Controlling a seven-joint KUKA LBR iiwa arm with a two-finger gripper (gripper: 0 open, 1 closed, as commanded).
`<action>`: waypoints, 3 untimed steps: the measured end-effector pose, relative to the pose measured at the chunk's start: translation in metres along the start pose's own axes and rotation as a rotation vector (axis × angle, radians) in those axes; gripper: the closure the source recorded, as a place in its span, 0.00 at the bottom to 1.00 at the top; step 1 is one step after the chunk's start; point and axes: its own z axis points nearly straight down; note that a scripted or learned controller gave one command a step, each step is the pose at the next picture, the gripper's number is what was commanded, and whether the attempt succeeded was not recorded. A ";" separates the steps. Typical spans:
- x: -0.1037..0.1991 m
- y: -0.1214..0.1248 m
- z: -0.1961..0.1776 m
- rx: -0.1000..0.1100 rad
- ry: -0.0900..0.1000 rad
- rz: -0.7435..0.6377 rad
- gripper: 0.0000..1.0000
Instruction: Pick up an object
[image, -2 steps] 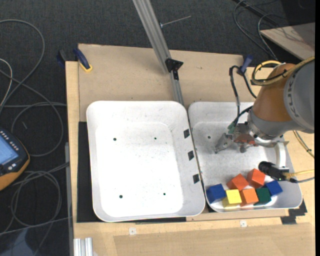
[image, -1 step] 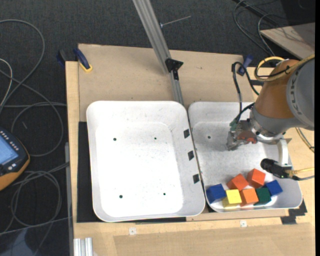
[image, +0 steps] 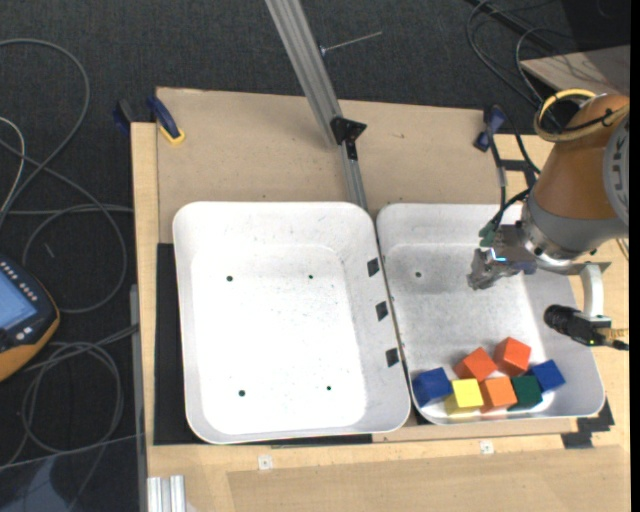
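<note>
Coloured blocks (image: 487, 378) crowd the right bin's (image: 420, 240) near corner; pincer (image: 487, 272) above (grip unclear).

We count two white bins (image: 270, 225), three orange blocks (image: 478, 363), two blue (image: 431, 384), one yellow (image: 466, 393), one green (image: 526, 388).

Blue, yellow, orange, green blocks (image: 487, 379); white, black-speckled bins (image: 200, 300)
</note>
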 end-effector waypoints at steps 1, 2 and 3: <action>0.003 0.006 -0.064 -0.003 -0.001 -0.002 1.00; 0.003 0.007 -0.072 0.003 0.001 -0.001 1.00; 0.056 -0.003 -0.084 0.006 0.005 -0.007 1.00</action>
